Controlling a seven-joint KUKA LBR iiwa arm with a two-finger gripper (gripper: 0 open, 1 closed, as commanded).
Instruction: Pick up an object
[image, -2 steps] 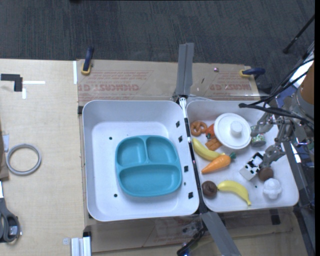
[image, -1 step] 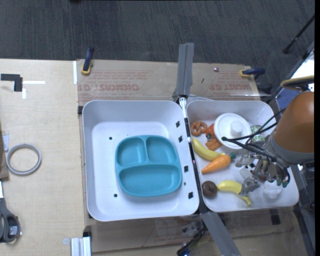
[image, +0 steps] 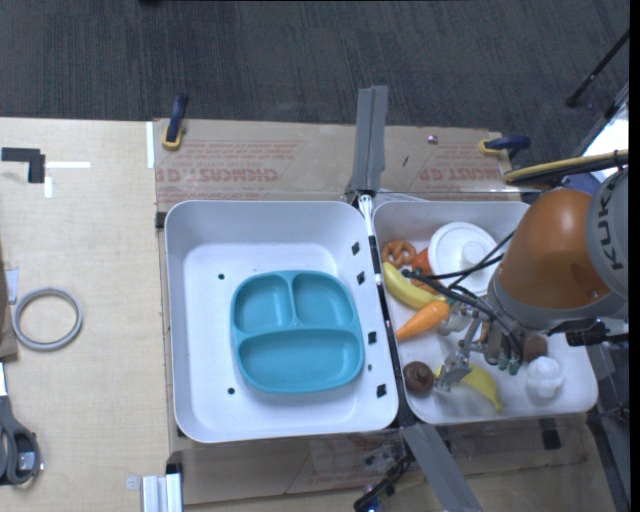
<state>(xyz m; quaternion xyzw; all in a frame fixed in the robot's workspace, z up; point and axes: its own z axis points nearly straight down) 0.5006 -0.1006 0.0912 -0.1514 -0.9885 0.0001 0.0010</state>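
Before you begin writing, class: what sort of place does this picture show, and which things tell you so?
Most likely a robotics lab bench set up for picking trials. A grey and orange robot arm reaches over a white bin of toy food, such as a carrot, beside a second bin holding a blue divided plate.

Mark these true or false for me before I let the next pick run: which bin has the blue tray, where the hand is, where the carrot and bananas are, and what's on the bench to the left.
1. The blue divided tray lies in the left bin. True.
2. The hand is down in the left bin. False: it is in the right bin, near the lower banana.
3. The carrot lies in the right bin, below another banana. True.
4. The tray holds a banana. False: both bananas are in the right bin.
5. A grey ring lies on the bench left of the bins. True.
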